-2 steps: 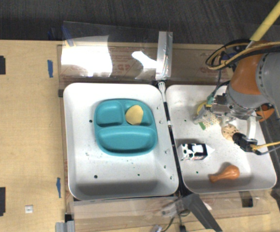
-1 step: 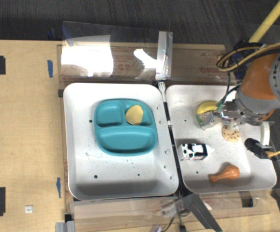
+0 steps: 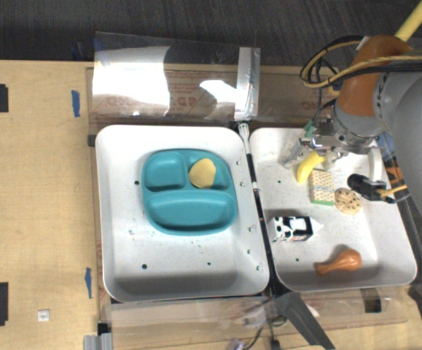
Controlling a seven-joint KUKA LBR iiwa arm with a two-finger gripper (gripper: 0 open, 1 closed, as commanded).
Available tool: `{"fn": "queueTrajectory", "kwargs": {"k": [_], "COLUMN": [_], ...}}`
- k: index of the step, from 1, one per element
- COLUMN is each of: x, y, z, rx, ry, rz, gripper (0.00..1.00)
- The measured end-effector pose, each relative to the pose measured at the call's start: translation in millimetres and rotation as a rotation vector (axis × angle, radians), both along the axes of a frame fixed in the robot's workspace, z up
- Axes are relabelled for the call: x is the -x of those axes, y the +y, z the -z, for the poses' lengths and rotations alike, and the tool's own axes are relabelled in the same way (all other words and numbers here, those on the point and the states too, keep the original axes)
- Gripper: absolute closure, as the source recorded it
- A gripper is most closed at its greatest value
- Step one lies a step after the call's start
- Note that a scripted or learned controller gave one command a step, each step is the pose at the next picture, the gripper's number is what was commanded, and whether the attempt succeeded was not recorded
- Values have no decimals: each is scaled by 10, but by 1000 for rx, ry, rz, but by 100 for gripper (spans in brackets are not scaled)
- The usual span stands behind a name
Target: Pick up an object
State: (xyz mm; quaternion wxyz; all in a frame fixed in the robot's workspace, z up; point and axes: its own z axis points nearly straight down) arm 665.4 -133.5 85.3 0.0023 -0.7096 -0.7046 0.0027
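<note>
You see the pincer [image 3: 314, 146] at the upper right of the frame, low over the right white bin [image 3: 385, 268], just above the yellow banana-shaped toy [image 3: 307, 168]. You cannot tell how it is set. Near the banana lie a patterned square card [image 3: 321, 187], a round spotted cookie [image 3: 348, 201], a black-and-white cow-print box [image 3: 292, 228] and an orange drumstick-shaped toy [image 3: 339, 262]. The left white bin [image 3: 123, 254] carries a teal divided plate [image 3: 189, 210] with a yellow round piece [image 3: 202, 172] in its upper right compartment.
</note>
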Motion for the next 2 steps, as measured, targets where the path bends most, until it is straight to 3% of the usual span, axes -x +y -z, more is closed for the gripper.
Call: {"fn": "queueTrajectory", "kwargs": {"k": [1, 2], "x": [33, 46], "y": [-5, 747], "z": [-73, -1118], "rx": [1, -1], "ry": [15, -13], "rz": [1, 245], "gripper": [100, 100]}}
